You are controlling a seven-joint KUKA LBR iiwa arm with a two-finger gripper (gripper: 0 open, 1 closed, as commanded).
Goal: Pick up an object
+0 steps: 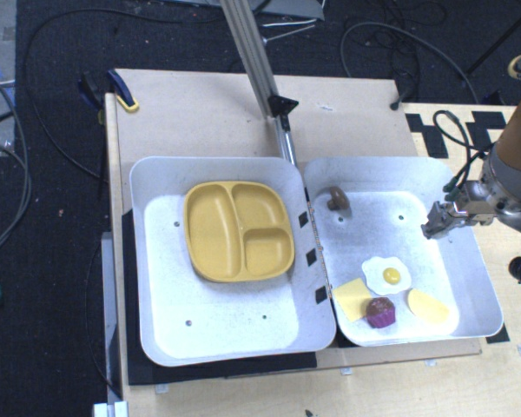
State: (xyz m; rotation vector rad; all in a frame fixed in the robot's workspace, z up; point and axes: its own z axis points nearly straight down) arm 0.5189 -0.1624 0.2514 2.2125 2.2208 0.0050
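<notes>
Two shallow white bins sit side by side on a pale wooden bench (pixel 208 111), their inner rims meeting near the middle of the view. The left bin (pixel 156 320) holds a yellow divided tray (pixel 239 231) with rounded corners and three compartments; it lies in the upper middle of the bin, leaving bare speckled floor below it and along the left wall. The right bin (pixel 478 285) has most of its upper floor open. Its contents crowd the lower part: a flat fried egg (pixel 387 275), white with a round yellow yolk; a yellow cheese wedge (pixel 353 300) just left of and below the egg; a purple lump (pixel 381 312), rough-looking, touching the wedge's right side; and a smooth yellow oval piece (pixel 429 306) near the lower right wall. A small brown object (pixel 337 200) sits apart from these, close to the upper left corner of this bin, by the dividing rim.

The arm comes in from the right, and its gripper (pixel 436 221) hangs over the right side of the right bin, near the right wall and well apart from the food pieces. The tip is dark and small in the view; whether the jaws are open or closed cannot be told, and nothing is seen between them.

A slanted grey metal pole (pixel 247 42) runs from the top of the view down to the bins' junction. Black cables (pixel 52 146) loop over the dark floor around the bench.
</notes>
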